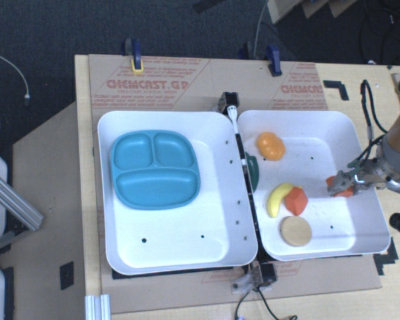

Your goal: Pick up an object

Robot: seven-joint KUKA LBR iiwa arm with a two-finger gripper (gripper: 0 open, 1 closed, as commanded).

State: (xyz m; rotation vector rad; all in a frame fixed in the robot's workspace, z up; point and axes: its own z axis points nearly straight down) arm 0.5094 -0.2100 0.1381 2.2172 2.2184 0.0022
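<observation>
- Tan disc (296, 231), lower right of the frame, flat on the floor of the right bin (333, 242); we list it first as nearest the lens.
- Yellow banana (277, 198) touching a red piece (296, 201), just above the disc; we judge them loose stock for picking.
- Orange fruit (271, 146), upper part of that bin.
- Blue divided plate (156, 169), left bin (180, 245).
- Gripper (341, 185), right edge; a small red-orange object (347, 191) sits at its tips. We cannot tell whether it is clamped.

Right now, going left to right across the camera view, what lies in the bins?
Blue plate → green object at the divider → banana → red fruit → small red-orange piece at the gripper.
</observation>
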